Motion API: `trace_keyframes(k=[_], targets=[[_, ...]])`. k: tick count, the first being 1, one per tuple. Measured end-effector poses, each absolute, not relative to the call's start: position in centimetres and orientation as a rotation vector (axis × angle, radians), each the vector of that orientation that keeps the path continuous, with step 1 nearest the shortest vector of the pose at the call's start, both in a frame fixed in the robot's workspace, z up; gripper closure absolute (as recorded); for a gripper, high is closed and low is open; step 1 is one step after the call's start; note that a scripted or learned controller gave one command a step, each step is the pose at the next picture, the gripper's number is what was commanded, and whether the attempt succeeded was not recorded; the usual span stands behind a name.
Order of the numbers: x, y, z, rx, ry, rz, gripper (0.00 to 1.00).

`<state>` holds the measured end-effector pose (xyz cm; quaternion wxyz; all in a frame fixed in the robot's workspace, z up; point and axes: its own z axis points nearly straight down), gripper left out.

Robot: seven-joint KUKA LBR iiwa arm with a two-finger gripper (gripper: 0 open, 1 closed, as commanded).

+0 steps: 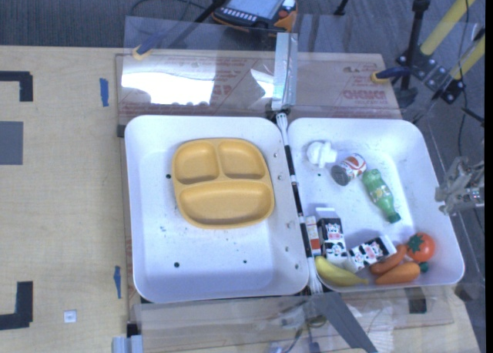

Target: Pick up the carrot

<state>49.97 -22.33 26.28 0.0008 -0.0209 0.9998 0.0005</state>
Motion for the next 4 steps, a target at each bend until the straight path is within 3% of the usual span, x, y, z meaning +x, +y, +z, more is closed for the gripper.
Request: trace_keyframes(k=[1,2,4], targets=[[51.1,-22.2,21.8,-0.555,3.091,0.002,1.00],[49.5,-22.3,20.0,-0.939,2.997,0.003,1.00],[48.1,-22.2,21.6,-2.046,2.377,-0.002,1.00]])
